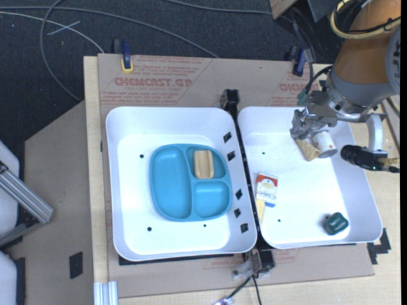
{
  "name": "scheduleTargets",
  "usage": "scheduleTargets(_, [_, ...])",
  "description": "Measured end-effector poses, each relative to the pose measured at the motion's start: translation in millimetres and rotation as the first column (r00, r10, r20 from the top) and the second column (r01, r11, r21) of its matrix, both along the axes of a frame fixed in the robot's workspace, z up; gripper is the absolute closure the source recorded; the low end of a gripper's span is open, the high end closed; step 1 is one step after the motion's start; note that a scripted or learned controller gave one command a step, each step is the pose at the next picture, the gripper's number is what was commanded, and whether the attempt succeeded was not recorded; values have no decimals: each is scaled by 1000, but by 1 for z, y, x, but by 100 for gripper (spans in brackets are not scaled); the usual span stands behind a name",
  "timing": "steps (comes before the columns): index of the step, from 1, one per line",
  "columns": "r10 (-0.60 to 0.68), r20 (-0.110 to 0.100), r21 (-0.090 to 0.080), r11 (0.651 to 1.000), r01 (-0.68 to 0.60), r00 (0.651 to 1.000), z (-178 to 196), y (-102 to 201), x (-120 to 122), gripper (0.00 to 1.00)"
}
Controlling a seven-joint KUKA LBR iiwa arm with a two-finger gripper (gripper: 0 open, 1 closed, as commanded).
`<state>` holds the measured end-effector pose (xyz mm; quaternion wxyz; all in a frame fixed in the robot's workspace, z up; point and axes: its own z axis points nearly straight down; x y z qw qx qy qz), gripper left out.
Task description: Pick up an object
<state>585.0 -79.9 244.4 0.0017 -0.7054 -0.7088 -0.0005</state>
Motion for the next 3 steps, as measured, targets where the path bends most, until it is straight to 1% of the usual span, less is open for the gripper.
scheduleTargets(1, [-1, -1, 0, 1000, 1, 1000, 2, 42, -21, 100])
scheduleTargets(2, [0, -3, 0, 1000, 0, 1000, -15, 90, -36, 100])
scheduleTargets(3, [0, -3, -1, 1000, 0, 1000, -27, 143, -53, 100])
